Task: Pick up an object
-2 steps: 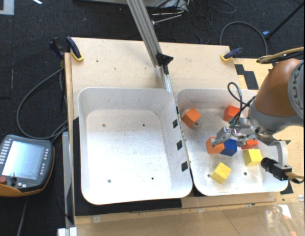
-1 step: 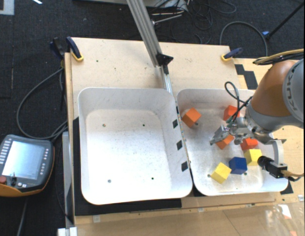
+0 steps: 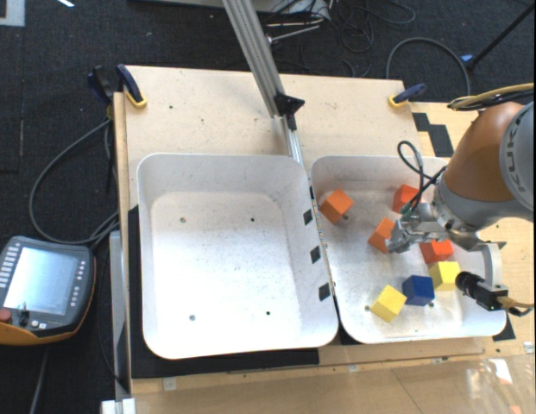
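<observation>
A pale wooden bench (image 3: 216, 115) is seen from above, set on a dark carpeted floor, with two shallow white bins laid side by side on it. Over the right bin (image 3: 358, 175) the gripper (image 3: 404, 235) is lowered at the end of the grey and orange arm (image 3: 488, 166), which enters from the right; whether it is open or closed cannot be told, since it is small and partly masked by the wrist. An orange cube (image 3: 382, 234) lies just beside the gripper on its left, apparently touching it, though a grasp cannot be confirmed. A second orange cube (image 3: 405, 197) is seen just above the gripper, and a red-orange cube (image 3: 437, 250) just to its right, partly covered by the wrist. Further out, another orange cube (image 3: 337, 205) rests alone near the bin's left wall. Toward the near edge a blue cube (image 3: 419, 289) is placed between two yellow cubes, one (image 3: 445, 275) touching it on the right and one (image 3: 388, 304) just beside it on the lower left. The left bin (image 3: 155, 231) is speckled with dark marks. A metal strut (image 3: 255, 46) runs down to the gap between the bins, yellow clamps (image 3: 134, 99) are fixed at the bench's far corners, and a teach pendant (image 3: 41, 287) lies on the floor to the left.
</observation>
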Controlling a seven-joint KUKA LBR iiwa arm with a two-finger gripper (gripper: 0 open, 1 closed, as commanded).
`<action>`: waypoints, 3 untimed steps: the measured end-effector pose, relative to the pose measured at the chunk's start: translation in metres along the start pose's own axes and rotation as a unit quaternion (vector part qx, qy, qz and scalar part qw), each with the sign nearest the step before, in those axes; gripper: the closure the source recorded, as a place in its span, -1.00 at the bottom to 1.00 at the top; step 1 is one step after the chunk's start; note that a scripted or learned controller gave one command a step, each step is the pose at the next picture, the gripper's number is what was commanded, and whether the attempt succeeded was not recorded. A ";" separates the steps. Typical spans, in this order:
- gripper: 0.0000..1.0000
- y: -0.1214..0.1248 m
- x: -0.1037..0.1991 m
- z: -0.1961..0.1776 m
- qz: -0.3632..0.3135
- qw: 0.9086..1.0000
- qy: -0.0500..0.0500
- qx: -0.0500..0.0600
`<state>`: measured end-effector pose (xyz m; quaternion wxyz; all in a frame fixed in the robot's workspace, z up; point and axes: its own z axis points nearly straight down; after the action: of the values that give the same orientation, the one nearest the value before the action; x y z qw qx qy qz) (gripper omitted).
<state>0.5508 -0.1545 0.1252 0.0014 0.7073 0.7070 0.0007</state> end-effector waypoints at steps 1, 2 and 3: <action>-1.00 0.000 0.000 0.000 0.000 1.000 0.000 0.000; -1.00 0.036 -0.015 0.028 -0.002 1.000 0.001 -0.002; 1.00 0.035 -0.014 0.017 -0.003 1.000 0.000 -0.002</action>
<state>0.5862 -0.1687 0.1080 0.0026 0.7055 0.7087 0.0024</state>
